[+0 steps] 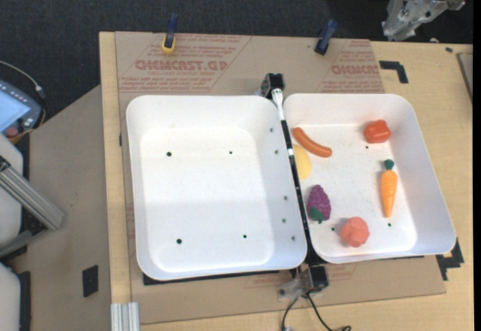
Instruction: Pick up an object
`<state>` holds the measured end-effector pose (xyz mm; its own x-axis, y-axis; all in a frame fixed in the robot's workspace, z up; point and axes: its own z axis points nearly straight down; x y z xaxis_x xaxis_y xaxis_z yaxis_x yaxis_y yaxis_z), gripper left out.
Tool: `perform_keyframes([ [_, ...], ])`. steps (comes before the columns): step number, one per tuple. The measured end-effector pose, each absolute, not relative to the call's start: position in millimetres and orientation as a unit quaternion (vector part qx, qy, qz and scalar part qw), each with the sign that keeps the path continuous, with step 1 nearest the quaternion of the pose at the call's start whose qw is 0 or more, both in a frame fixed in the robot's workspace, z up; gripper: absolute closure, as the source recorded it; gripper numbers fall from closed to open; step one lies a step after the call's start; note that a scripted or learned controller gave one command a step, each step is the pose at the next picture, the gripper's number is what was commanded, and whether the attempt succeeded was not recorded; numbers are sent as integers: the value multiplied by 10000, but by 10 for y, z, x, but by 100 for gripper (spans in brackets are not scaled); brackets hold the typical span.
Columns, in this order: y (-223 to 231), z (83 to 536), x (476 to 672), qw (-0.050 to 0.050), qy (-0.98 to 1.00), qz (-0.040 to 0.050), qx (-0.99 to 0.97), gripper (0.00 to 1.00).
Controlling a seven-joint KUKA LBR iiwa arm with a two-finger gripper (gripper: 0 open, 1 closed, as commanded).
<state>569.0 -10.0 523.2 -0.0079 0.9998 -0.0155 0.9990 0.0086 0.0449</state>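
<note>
Two white bins (150, 115), one sausage (312, 143), one carrot (388, 189), one grape bunch (319, 202), two clamps (170, 34)

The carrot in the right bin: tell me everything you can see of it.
The carrot is a small toy, smooth and plastic-looking, with an orange tapered body and a short green top. It lies flat on the floor of the right bin, near that bin's right wall, green end pointing to the far side and tip toward the near side. Nothing touches it: the red pepper lies beyond its top and the pinkish round toy sits off its tip, both apart.
</note>
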Motion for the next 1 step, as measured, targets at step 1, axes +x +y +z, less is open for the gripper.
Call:
perform_keyframes([
  [1,-98,5340,5696,235,7099,117,7038,100],
])
